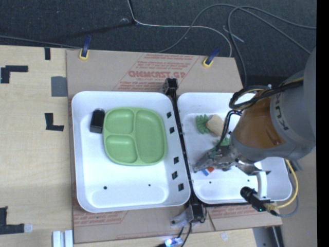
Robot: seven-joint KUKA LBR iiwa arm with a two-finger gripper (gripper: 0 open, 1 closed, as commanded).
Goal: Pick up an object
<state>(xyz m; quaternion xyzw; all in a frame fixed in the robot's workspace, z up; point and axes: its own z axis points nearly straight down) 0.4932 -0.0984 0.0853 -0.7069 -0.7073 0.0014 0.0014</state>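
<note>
The arm [272, 122] reaches in from the right and hangs over the right bin [277, 189], its grey body and orange band covering much of that bin's right half. The hand [208, 163] sits low over the bin's left part, near the divider between the two bins, with its dark fingers pointing left; whether they are spread or pressed together I cannot tell, and nothing shows clearly between them. Just under the hand lies a small red and blue scrap of something [205, 172], too small to name. Further up in the same bin, a green object [202, 124] lies touching a tan rounded object [215, 123], both apart from the hand. In the left bin [87, 184] a green divided plate [135, 136] lies flat with three compartments, and a small black block [97, 120] rests just beside its left edge. Both bins stand on a cardboard sheet [154, 71] on the desk [31, 153].
</note>
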